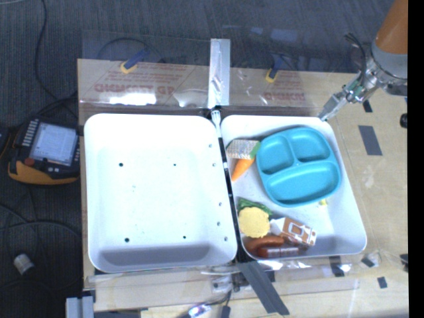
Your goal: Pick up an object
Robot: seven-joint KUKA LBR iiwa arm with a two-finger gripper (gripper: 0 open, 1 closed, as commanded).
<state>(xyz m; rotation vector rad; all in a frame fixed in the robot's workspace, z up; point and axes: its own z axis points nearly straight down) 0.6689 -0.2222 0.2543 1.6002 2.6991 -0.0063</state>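
Beyond the far right corner of the shallow white right-hand bin (354, 240), poised off the rim: the grey arm's two-finger gripper (329, 113), tips hanging just outside the bin wall. Nothing clamped there; fingers too small and thin to call as apart or together. Inside that bin, waiting: a blue sectioned plastic tray (298, 166) against the far side, an orange toy carrot (241, 168) just left of it, a yellow corn-like toy (254, 222) nearer, a small brown printed box (297, 231) beside the corn, a dark red sausage-shaped piece (268, 249) at the near wall. Pick judged barely begun: no descent made, no object chosen, grasp and lift all left to do.
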